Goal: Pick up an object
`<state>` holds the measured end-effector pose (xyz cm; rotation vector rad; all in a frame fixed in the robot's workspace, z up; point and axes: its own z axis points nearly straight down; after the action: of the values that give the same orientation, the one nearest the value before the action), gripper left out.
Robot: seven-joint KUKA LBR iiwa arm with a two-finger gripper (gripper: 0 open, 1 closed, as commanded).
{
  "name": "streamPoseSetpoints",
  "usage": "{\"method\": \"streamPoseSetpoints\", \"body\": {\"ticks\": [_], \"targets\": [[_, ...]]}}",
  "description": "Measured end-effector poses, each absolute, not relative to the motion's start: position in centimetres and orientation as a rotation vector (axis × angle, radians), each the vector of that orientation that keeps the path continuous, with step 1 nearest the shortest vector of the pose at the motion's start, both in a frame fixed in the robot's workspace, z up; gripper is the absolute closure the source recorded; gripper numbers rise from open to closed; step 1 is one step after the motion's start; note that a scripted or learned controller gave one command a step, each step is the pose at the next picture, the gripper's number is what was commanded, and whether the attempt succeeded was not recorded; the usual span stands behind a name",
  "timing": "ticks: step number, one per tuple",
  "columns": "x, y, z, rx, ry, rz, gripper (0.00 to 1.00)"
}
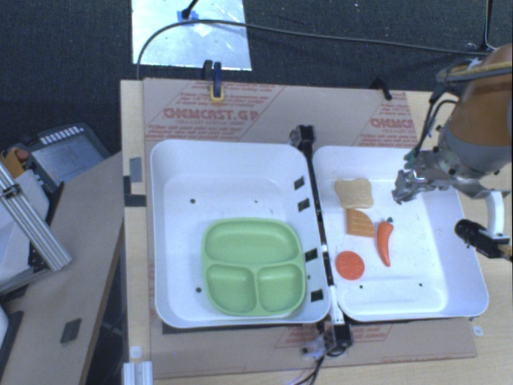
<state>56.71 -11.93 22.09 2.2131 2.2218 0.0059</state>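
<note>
The right white bin (pixel 449 295) holds a tan bread slice (pixel 353 192), an orange cracker-like piece (pixel 361 224), a toy carrot (pixel 385 241) with a green top, and a red round slice (pixel 349 265). My gripper (pixel 407 185) hangs over the bin's upper right part, to the right of the bread slice and above the carrot. Nothing shows between its fingers. The grey arm with its orange band comes in from the right edge.
The left white bin (pixel 184 183) carries a green divided plate (pixel 252 265) with three compartments. A black divider strip (pixel 314 215) runs between the bins. A dark clamp part (pixel 481 239) juts over the right bin's right rim.
</note>
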Motion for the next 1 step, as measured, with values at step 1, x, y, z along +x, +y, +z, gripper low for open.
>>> {"method": "streamPoseSetpoints", "body": {"ticks": [1], "targets": [[58.78, -6.10, 22.83, 2.209, 2.231, 0.006, 1.00]]}}
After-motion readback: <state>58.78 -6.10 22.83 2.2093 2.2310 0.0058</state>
